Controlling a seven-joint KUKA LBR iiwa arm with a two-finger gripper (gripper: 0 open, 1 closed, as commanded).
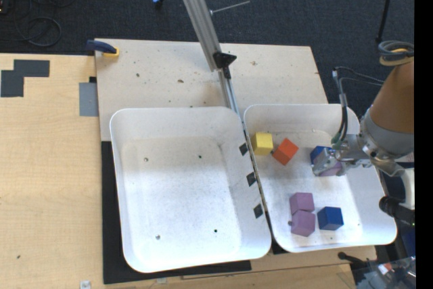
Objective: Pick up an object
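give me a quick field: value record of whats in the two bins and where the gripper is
left bin: no blocks seen
right bin: holds all the blocks
yellow block: upper left, beside orange block
purple blocks: two, touching, lower middle
blue block: right of the purple pair
second blue block: at the gripper, partly hidden
gripper: low in right bin, by its right side
grasp: cannot tell

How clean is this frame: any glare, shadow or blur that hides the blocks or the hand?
Camera view: even, soft light, with no strong glare on the right bin; the yellow block and orange block are sharp with faint shadows; the hand is small and soft-edged, blending into a blue block, so its grip is unreadable.
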